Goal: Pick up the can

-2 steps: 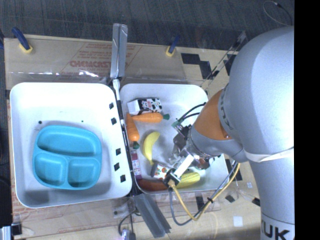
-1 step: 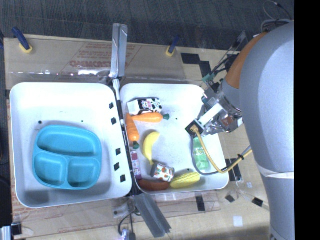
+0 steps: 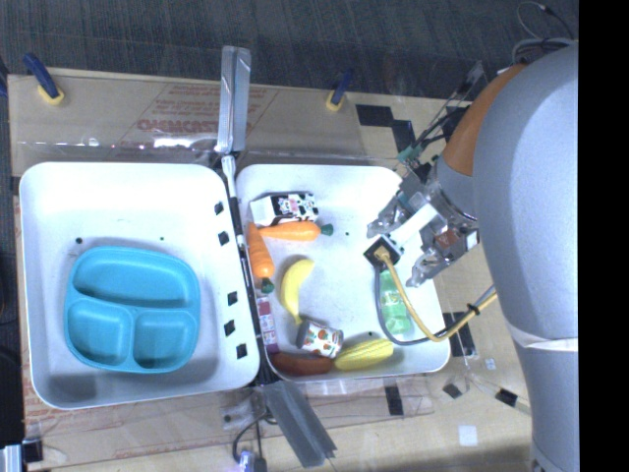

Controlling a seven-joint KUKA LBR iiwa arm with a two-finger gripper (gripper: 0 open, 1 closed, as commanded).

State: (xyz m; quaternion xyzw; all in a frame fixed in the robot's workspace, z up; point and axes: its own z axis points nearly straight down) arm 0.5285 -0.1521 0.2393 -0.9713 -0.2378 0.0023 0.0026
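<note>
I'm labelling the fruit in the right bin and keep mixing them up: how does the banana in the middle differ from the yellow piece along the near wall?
The banana lies near the bin's middle, running roughly toward the near wall; the yellow piece lies crosswise along the near wall. The banana is visibly curved, the yellow piece straighter. The banana lies clear of the can; the yellow piece sits right beside the can. Both are yellow and lie in the right bin.

Grey arm's two-finger gripper (image 3: pixel 395 249) over the right white bin (image 3: pixel 344 177)
Small printed can (image 3: pixel 319 338) lies well apart from its jaws, beside a yellow banana (image 3: pixel 294 286).
</note>
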